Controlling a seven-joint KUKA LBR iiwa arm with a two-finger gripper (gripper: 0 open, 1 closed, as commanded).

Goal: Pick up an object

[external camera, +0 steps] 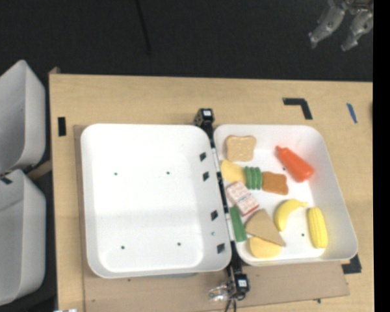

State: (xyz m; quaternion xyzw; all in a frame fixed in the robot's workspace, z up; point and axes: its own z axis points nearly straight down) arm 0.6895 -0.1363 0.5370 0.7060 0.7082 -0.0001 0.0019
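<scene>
The right bin [331,155] holds several toy foods: a bread slice [240,147], an orange-red bottle [294,163], a green ridged piece [252,177], an orange-brown piece [275,182], a small red-and-white packet [242,198], a banana [288,212], a corn cob [317,226], a tan wedge [264,226] and a yellow wedge [266,247]. My gripper [338,36] hangs high at the top right, far beyond the bins, its two pale fingers spread apart with nothing between them.
The left bin [143,200] lies beside the right one on the tan bench [143,99]. White rounded shapes [10,174] stand at the left edge. Black corner marks [299,106] and a blue mark [352,112] sit behind the right bin.
</scene>
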